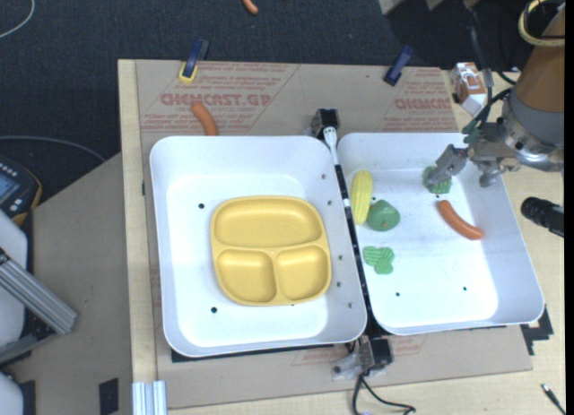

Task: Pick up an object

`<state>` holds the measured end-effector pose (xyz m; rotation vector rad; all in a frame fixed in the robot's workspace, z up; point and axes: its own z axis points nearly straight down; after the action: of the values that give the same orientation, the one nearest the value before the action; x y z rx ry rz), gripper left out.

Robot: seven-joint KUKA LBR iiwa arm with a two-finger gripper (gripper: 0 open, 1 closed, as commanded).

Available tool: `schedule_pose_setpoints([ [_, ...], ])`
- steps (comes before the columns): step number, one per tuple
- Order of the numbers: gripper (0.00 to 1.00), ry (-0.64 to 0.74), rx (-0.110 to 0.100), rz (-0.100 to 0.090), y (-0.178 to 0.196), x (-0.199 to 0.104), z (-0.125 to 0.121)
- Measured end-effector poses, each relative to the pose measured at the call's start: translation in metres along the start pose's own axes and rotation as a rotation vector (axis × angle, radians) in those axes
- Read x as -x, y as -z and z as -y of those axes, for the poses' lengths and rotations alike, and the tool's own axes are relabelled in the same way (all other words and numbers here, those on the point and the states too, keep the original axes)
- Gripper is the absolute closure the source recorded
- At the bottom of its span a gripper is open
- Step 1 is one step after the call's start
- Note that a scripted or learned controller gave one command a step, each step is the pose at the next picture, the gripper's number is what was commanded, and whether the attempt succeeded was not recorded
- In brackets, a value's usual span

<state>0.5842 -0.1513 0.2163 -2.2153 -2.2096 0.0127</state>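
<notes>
Gripper [446, 174] sitting low over small green piece [439, 185] in right bin [511, 252]; finger state unclear, can't tell. Nothing lifting yet; pick pending.

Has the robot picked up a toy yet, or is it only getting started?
Not yet. Done so far: the gripper has reached the right bin, low over a small green piece. Whether it has hold of it can't be seen. The corn, the orange sausage and the other green pieces lie untouched. Lifting is left.
</notes>
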Motion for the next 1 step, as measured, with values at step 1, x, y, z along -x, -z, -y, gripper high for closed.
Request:
schedule_pose_setpoints([
  [1, 0.00, 0.003, 0.013, 0.002, 0.0071, -0.0002, -0.0027],
])
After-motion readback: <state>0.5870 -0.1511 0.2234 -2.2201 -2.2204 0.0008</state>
